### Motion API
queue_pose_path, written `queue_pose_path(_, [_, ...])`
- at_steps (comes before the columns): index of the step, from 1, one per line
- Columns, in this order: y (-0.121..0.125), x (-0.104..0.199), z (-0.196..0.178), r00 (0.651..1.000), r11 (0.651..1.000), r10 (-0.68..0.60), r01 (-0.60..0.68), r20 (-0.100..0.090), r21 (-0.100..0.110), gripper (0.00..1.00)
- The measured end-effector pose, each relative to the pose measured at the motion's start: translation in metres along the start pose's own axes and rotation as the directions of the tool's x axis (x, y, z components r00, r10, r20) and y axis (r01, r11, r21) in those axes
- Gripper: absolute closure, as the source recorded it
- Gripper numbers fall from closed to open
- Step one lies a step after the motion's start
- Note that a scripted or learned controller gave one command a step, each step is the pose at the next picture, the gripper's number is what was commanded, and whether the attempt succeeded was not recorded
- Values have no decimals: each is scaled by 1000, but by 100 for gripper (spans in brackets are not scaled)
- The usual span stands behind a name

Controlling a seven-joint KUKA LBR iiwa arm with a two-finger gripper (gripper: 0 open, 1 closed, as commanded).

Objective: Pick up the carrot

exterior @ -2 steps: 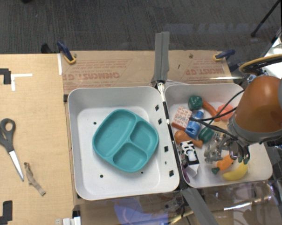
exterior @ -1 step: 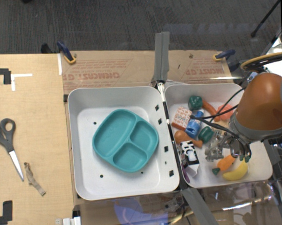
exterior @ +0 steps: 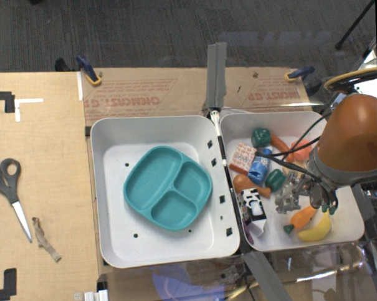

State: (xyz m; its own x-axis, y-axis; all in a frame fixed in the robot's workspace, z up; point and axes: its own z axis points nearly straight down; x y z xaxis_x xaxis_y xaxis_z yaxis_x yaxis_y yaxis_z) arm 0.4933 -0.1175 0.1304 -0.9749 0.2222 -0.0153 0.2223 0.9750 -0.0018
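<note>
At the near end of the right bin (exterior: 348, 233) lay the carrot (exterior: 302, 217), a short, stubby orange toy with a small green tuft at its lower left end, tilted so its body rose toward the upper right. It touched the banana (exterior: 316, 228), a yellow curve lying just below and to its right, against the bin's near wall. The gripper (exterior: 301, 195) hung directly over the carrot's upper end, a tangle of grey metal and dark cables under the arm's big orange band (exterior: 356, 133); whether its claw was open or closed could not be told, and nothing could be seen between its tips. Left of the carrot stood a black-and-white block (exterior: 254, 206) by the divider between the bins. Farther back sat a round orange piece (exterior: 242, 182), a green lump (exterior: 275, 179), a blue can (exterior: 259, 166) and a red-and-white printed card (exterior: 242, 155), crowded together. Beyond them, near the far wall, were a dark green pepper-like toy (exterior: 261, 137) and a long orange piece (exterior: 288, 150) partly under the arm. The left bin (exterior: 109, 200) held a teal divided plate (exterior: 168, 187). On the bench at far left lay scissors (exterior: 10, 189).
</note>
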Motion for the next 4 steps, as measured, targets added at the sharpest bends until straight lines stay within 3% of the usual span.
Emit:
queue_pose_path(1, [-15,13,33,996,996,-92,92,-14,-3,100])
queue_pose_path(2, [-14,11,24,995,996,-94,94,-10,-3,100])
queue_pose_path(3, [-43,6,38,920,920,-392,391,-9,-7,100])
queue_pose_path(4, [5,-2,-1,849,849,-528,528,-8,-9,100])
